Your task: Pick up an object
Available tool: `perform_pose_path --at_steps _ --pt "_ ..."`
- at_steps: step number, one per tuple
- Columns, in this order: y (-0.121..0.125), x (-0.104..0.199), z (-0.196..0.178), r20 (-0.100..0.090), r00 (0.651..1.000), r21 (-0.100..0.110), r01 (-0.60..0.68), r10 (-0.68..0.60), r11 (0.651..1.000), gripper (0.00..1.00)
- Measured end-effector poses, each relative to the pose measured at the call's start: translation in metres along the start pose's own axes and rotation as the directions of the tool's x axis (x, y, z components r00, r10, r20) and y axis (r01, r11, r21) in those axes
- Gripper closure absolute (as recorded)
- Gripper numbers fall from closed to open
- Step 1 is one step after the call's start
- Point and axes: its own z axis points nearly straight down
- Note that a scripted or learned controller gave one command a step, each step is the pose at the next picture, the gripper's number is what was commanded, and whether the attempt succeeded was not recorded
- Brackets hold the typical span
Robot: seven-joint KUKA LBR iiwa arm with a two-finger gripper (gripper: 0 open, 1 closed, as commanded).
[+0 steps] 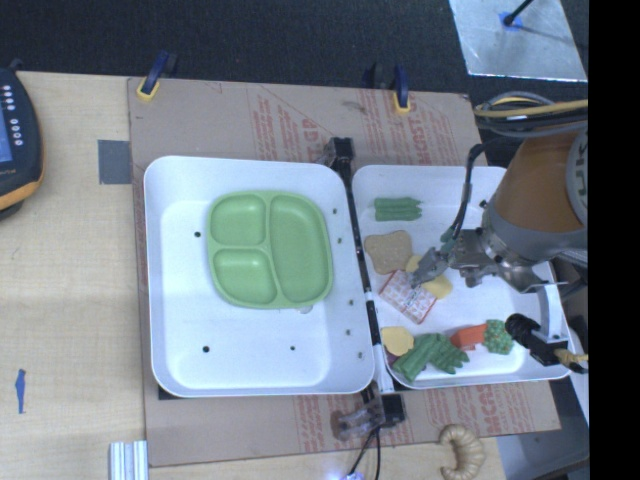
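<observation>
1. At the near edge of the bench, at about 5 o'clock in the camera view, a curled beige object (462, 450) lies on the wood, outside both bins.
2. In the right bin (452, 378), a row of toy foods lies along the near wall: a yellow piece (397, 340) at the 7 o'clock corner, a leafy green bunch (432, 353) touching it, then an orange-red piece (467, 336) and a small broccoli floret (498, 336) toward 5 o'clock.
3. Near the middle of that bin lies a red-and-white card-like packet (408, 296), with a second yellow piece (439, 288) just beside it at 3 o'clock.
4. The gripper (432, 266) hangs low over the packet and this yellow piece, reaching in from 3 o'clock under the arm's orange band (535, 183). How wide it stands, and whether it has hold of anything, I cannot tell.
5. A brown bread slice (389, 250) lies at 10 o'clock from the gripper, near the bin's left wall.
6. A green bean bundle (397, 208) sits farther back, at 12 o'clock from the bread.
7. The left bin (152, 268) holds a green divided plate (270, 248), set toward its far right part.
8. Both bins rest on a cardboard sheet (250, 118), clamped at its far edge.
</observation>
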Motion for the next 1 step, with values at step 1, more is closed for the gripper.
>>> perform_pose_path --at_steps 1 --pt "-0.0292 -0.0070 0.0569 -0.001 1.000 -0.008 -0.004 0.004 1.000 0.00"
